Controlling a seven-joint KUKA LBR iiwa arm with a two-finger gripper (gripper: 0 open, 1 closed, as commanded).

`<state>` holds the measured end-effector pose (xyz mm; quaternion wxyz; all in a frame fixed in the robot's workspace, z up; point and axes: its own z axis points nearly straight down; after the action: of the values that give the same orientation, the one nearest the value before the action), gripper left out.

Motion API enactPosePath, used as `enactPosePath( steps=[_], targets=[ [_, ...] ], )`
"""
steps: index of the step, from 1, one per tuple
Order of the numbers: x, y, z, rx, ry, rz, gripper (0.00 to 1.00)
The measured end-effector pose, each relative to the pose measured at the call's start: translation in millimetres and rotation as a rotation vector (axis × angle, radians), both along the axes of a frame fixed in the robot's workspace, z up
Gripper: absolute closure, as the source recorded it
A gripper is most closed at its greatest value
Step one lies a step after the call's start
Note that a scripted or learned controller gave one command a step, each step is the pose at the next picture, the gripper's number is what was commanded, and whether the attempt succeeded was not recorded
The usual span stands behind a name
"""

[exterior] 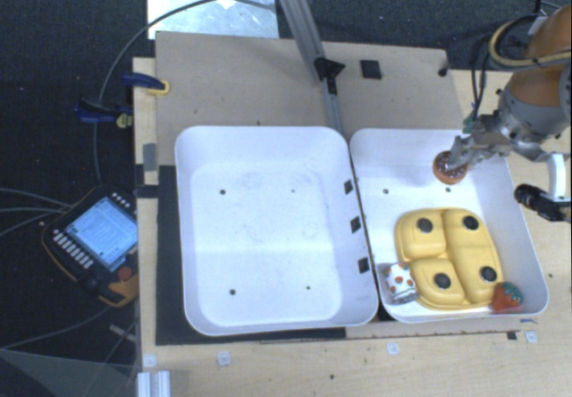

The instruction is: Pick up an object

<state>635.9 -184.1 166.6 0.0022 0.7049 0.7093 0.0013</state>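
The right bin (380, 167) holds a small round brown ring-shaped object (448, 170) near its far right side. My gripper (463, 154) reaches in from the right and sits right over that ring, touching or nearly touching its upper right edge; whether it grips the ring is unclear. Nearer the front lies a big yellow block (447, 258) with several black dots. A small white and red item (398, 282) rests at the block's left front corner. A red strawberry-like piece (508, 297) lies at its right front corner.
The left bin (259, 225) stands beside the right one, their rims meeting at the middle. A slanted metal pole (299, 11) crosses the back of the bench. A black bracket (536, 200) sticks in at the right bin's right rim.
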Motion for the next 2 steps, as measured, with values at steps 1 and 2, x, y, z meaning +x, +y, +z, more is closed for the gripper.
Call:
enactPosePath(
  steps=[1, 2],
  targets=[
    [1.6, 0.0, 54.2, 0.000, -0.002, 0.001, 1.00],
    [2.5, 0.0, 53.2, 0.000, 0.001, 0.001, 1.00]
  ],
)
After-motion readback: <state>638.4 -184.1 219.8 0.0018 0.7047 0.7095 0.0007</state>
